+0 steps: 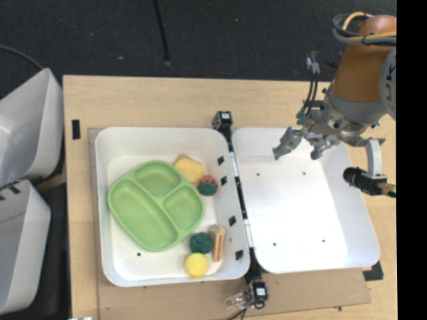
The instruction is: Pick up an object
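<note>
hand [301, 146] is open, holding nothing, and the yellow ball [196, 265] way off to its left looks light, probably squishy, so grab it across the middle

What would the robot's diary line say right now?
gripper: open, over right bin, holding nothing | left bin: green tray, yellow ball, other toys | pick: not started

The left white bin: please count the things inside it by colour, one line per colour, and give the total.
Green: 3 (light green divided plastic tray, small dark green round piece with a red spot, dark green lumpy piece)
Yellow: 2 (pale yellow lump, yellow ball)
Tan and red: 1 (hot dog toy)
Total: 6
</note>
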Robot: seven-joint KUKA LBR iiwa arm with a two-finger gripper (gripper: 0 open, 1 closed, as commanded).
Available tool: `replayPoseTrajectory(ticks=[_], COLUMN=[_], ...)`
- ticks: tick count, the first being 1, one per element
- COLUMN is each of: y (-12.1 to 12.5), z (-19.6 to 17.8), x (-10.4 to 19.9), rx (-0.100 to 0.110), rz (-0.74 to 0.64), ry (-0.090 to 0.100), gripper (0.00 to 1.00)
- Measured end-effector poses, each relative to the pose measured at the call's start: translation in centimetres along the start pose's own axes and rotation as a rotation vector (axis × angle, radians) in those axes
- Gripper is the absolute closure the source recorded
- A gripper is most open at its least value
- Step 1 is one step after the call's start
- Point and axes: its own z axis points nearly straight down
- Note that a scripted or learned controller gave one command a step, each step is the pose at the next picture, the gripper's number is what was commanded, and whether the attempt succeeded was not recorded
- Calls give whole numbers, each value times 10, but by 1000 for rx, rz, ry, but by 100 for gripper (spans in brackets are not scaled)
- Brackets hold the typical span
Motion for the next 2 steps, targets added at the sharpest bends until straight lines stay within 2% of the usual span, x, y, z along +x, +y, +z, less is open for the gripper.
replayPoseTrajectory(ticks=[1, 2], y=[2, 0], z=[-6, 38], x=[0, -3], rx=[-12, -8], rz=[-3, -1], ry=[-2, -2], gripper=[0, 0])
